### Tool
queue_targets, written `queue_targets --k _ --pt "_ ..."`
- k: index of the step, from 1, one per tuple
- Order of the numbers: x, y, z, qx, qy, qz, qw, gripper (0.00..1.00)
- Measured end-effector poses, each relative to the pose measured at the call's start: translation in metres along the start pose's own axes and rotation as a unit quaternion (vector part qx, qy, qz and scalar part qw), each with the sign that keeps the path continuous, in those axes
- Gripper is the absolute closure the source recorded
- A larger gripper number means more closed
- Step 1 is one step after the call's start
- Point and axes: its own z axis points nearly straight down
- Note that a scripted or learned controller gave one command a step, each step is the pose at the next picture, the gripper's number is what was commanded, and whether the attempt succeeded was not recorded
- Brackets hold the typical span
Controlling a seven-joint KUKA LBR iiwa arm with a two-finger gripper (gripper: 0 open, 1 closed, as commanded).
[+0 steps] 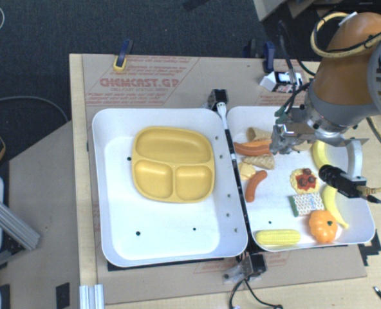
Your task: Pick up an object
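A brown board covers the table, which stands on dark carpet, and two shallow white bins sit on it side by side. The left bin carries a yellow divided plate with three compartments, lying toward the bin's far half. The right bin holds a scatter of toy food: an orange carrot near its far left corner, a cracker just beneath it, a reddish sausage lying at a slant, a corn cob along the near rim, an orange pepper at the near right, a banana running down the right side, a small pizza piece and a green-white checked block between them. The grey arm with its orange band reaches in from the right, and the claw hangs low over the far part of the right bin, just beside the carrot's right end. Whether it is open or closed I cannot tell, and nothing can be seen gripped in it.
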Motion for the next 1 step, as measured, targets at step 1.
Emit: queue_targets --k 1 --pt "0.0 0.0 0.0013 0.001 0.0 0.0 1.0 1.0"
